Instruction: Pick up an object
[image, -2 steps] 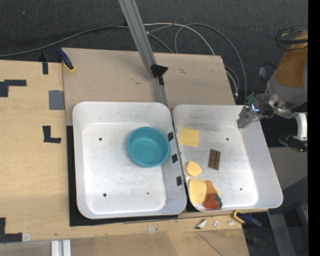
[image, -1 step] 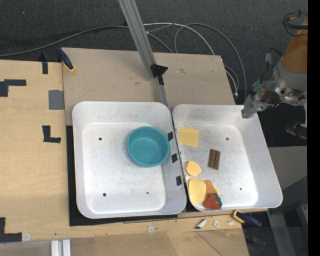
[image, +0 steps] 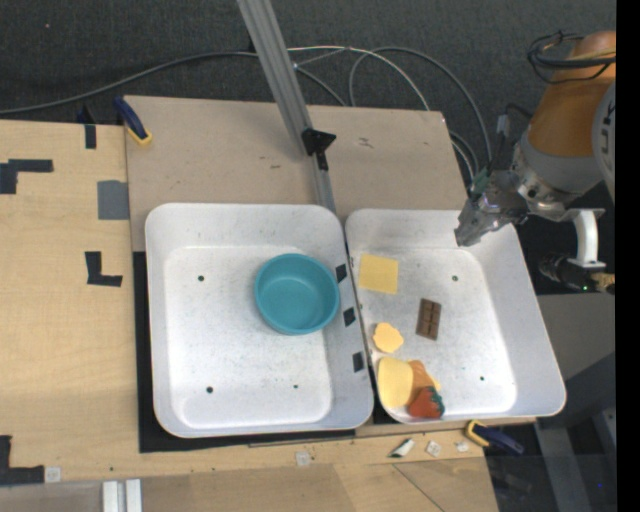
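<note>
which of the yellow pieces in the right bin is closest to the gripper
The square yellow slice near the right bin's upper left. The two rounder yellow pieces lie lower, farther from the gripper.

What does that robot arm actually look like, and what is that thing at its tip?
The arm is a thick, rounded limb, grey with a broad orange band above the wrist. It narrows to a grey metal wrist block, and a small dark pincer tapers from that. Thin cables loop near the wrist, with a small green spot beside them.
</note>
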